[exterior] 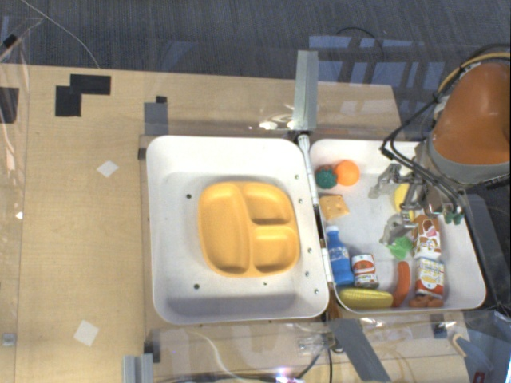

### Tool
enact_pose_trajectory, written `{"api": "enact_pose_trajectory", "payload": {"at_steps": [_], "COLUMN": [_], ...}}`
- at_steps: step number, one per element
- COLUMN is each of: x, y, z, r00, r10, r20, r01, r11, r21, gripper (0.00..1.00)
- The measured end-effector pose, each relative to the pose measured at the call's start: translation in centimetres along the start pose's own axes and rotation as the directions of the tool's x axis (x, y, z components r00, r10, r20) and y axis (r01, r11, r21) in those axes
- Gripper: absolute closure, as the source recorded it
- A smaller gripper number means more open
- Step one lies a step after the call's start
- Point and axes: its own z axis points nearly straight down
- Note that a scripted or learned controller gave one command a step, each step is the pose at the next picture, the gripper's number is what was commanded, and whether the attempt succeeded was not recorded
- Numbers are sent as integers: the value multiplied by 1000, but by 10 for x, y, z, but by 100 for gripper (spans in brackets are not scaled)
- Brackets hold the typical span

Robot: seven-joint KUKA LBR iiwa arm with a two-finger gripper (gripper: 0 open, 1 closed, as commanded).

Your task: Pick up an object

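My gripper (390,207) hangs over the right side of the right bin (363,218), open, its two silver fingers (384,183) pointing left and spread wide. A small yellow object (402,199) sits between the finger bases; I cannot tell whether they touch it. Just below the lower finger lies a small green piece (399,248). Elsewhere in the bin are a green ball (325,177), an orange ball (346,172), a tan cracker (335,207), a blue bottle (338,258), a red and white can (365,270), a yellow banana-like piece (366,298), a red sausage (402,282) and a printed carton (429,271).
The left bin (172,214) holds a yellow divided plate (247,227). A grey post (305,94) stands behind the wall where the two bins meet. The arm's orange band (475,114) looms over the right bin's far right corner.
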Motion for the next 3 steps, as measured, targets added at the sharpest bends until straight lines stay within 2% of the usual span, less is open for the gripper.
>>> {"api": "enact_pose_trajectory", "payload": {"at_steps": [1, 2, 3], "x": [7, 20, 39], "y": [23, 7, -17], "z": [-89, 53, 75], "r00": [976, 935, 825], "r10": [217, 355, 564], "r20": [7, -13, 24], "r01": [-217, -355, -564], "r11": [976, 935, 826], "r21": [-1, 3, -12], "gripper": [0, 0, 0]}}
